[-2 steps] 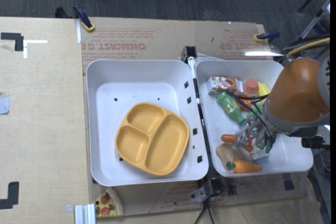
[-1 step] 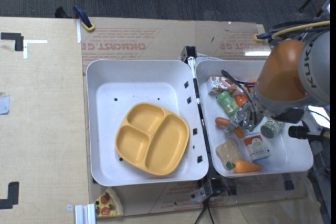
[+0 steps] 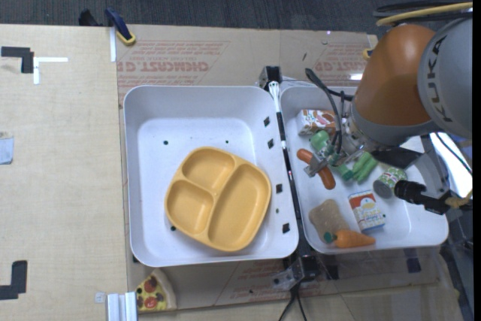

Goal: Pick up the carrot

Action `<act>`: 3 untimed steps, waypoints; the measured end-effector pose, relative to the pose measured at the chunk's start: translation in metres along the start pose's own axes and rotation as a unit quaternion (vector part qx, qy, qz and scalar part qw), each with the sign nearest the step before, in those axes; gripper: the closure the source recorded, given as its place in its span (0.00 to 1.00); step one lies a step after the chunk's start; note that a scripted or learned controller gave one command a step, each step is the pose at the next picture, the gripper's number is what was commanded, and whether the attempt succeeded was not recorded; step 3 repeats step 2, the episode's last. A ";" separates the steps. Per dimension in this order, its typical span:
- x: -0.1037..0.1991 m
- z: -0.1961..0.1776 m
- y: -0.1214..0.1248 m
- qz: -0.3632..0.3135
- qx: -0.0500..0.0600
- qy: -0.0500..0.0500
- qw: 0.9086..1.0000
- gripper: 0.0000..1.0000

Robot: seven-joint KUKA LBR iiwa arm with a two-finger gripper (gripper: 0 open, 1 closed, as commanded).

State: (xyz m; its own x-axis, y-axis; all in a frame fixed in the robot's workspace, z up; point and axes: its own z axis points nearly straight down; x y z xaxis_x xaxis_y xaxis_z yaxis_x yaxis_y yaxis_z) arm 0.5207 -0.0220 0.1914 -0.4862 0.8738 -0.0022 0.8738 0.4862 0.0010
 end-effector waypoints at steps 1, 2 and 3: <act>0.103 -0.017 0.032 -0.023 0.000 0.000 1.000 1.00; 0.141 0.004 0.030 0.168 0.002 0.000 0.986 1.00; 0.141 0.004 0.030 0.168 0.002 0.000 0.986 1.00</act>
